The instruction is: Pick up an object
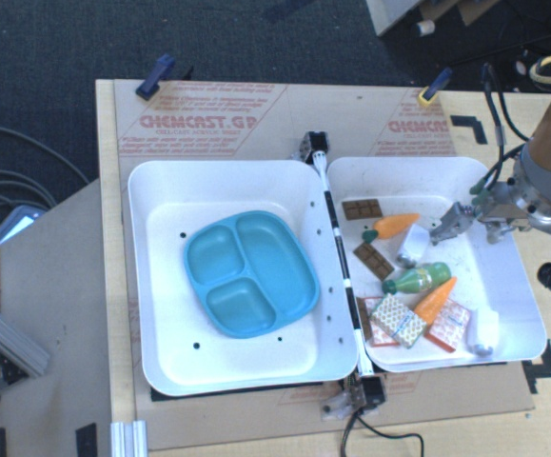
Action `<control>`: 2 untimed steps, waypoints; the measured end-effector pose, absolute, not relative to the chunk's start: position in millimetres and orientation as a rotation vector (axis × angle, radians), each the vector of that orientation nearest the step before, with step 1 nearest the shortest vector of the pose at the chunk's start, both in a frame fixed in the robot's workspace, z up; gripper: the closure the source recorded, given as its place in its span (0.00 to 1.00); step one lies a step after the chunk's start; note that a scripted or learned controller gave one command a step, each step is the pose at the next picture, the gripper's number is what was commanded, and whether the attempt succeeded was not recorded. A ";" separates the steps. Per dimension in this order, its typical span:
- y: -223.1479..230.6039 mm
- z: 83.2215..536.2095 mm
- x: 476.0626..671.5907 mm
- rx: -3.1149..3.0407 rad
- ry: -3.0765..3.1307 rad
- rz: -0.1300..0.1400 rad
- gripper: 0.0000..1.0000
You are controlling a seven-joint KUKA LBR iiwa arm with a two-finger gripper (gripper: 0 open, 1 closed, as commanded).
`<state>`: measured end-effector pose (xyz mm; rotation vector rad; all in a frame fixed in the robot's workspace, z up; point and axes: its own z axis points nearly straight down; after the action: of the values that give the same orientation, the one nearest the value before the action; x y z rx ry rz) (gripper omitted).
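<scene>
A: Grey metal tool point(458, 219) hovers over the right-hand white plastic bin point(527, 298); whether it's open or closed, I can't tell. Nothing visibly gripped.

B: So the pick isn't done?

A: Seemingly not. The clear plastic cup point(411, 246) lies just left of the tool, the green plastic bottle point(418, 278) below it, both resting in the bin.

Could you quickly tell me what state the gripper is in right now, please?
Gripper: above the right bin, near its far side; open or shut cannot be told.
</scene>
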<state>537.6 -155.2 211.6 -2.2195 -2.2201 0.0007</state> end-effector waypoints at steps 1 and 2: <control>-171.2 102.3 514.1 -2.226 -2.229 -0.014 0.00; -141.4 84.1 478.5 -2.220 -2.219 0.001 0.00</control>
<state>478.5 -141.4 84.1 -2.2205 -2.2186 0.0010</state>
